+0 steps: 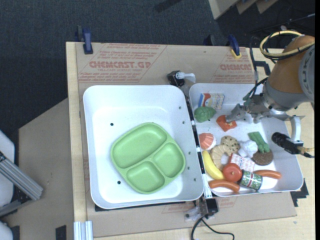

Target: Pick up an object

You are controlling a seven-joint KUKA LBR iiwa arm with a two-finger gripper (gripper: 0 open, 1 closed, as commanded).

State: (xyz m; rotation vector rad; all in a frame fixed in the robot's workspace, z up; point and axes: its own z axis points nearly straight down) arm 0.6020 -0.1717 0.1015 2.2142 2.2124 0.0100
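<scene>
- 2 shallow white bins side by side on a bench (pixel 125 64) faced with brown board printed in red, seen from above at a slant.
- In the left bin (pixel 100 109): 1 green divided plate (pixel 147 156) with 3 compartments, lying flat and a little askew near the bin's middle.
- Right of the plate, across the wall where the bins meet: the right bin (pixel 292 181), crowded with small toy foods.
- Nearest the plate on that side: a yellow banana (pixel 212 165), with a red-and-white piece (pixel 206 140) just beyond its far end.
- Further from the plate: a speckled cookie (pixel 230 143), a red tomato (pixel 231 172) and a green-labelled can (pixel 250 180) lying on its side, packed close together.
- Right of the plate's near edge: an orange sausage (pixel 224 186) along the bin's near wall.
- Up and right of the plate, toward the far wall: a green leafy lump (pixel 204 114) and a printed card (pixel 214 100) behind it.
- Well right of the plate: the grey arm (pixel 287 84), reaching in over the right bin.
- At its tip: the gripper (pixel 231 119), low over the bin, just beside a small orange-red piece (pixel 223 122).
- Whether spread or pressed together: impossible to tell at this slant; nothing seen pinched.
- Farthest right of the plate: a green strip (pixel 258 141) and a brown disc (pixel 262 158).
- Beyond the plate, at the bench's far edge: 2 blue clamps (pixel 87 39), 1 toward each corner.
</scene>
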